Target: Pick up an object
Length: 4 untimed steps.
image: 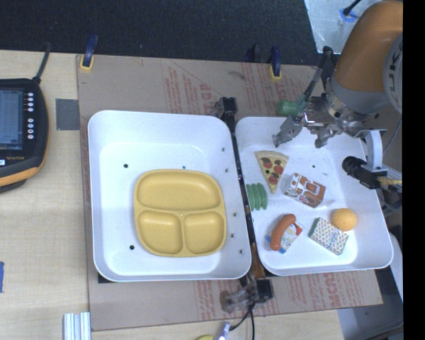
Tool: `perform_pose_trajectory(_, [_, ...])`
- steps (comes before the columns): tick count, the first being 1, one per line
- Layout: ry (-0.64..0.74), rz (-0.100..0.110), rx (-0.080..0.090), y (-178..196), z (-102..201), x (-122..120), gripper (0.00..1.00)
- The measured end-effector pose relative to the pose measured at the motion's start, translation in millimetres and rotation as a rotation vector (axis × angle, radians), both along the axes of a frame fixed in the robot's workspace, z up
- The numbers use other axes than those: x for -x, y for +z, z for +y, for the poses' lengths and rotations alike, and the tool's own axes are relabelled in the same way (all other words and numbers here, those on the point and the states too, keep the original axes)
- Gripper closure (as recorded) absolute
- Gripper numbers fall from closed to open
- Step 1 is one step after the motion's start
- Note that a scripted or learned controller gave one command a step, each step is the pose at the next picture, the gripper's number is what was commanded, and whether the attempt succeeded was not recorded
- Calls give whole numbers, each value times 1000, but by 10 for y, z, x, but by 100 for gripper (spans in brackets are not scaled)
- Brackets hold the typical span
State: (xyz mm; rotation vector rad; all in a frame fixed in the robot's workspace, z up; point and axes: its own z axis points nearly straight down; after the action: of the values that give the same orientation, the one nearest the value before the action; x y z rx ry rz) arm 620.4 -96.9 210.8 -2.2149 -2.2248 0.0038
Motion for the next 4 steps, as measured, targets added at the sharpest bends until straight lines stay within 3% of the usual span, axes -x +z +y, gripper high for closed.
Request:
perform_pose_trajectory(1, [2, 4, 1, -1071, -19, -312, 0])
perform_pose_trajectory(2, [0, -1, 1, -1175, -280, -182, 0])
perform_pose_trajectory(3, [1, -2, 2, -1186, -6, -277, 0])
perform_pose_trajectory(4, [0, 2, 1, -1189, -270, -143, 0])
